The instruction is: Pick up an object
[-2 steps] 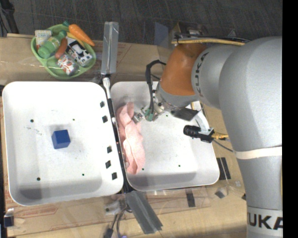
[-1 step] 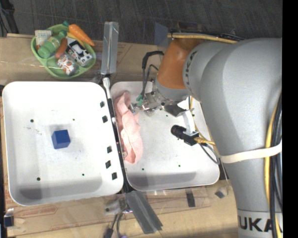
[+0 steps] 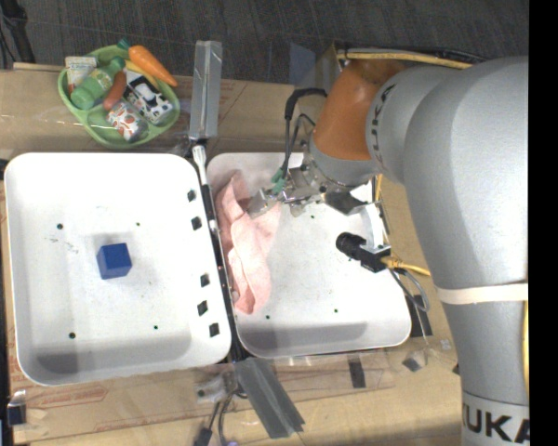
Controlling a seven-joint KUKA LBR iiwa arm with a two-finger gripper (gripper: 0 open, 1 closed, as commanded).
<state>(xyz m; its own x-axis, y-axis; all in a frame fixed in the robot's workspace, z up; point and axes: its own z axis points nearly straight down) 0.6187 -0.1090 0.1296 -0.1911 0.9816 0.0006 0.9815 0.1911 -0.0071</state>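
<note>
End effector (image 3: 260, 201), grip state unclear, touches pink cloth (image 3: 246, 244) in right bin (image 3: 353, 328); left bin (image 3: 37, 249) holds blue cube (image 3: 114, 260)

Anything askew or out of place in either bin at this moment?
The pink cloth lies crumpled along the right bin's left wall, bunched rather than flat, its top end at the gripper. The blue cube sits squarely in the left bin. Nothing spilled or damaged.

left bin (image 3: 37, 277): open but blue cube (image 3: 114, 259) | right bin (image 3: 335, 333): pink cloth (image 3: 248, 244) seemingly along left wall
</note>
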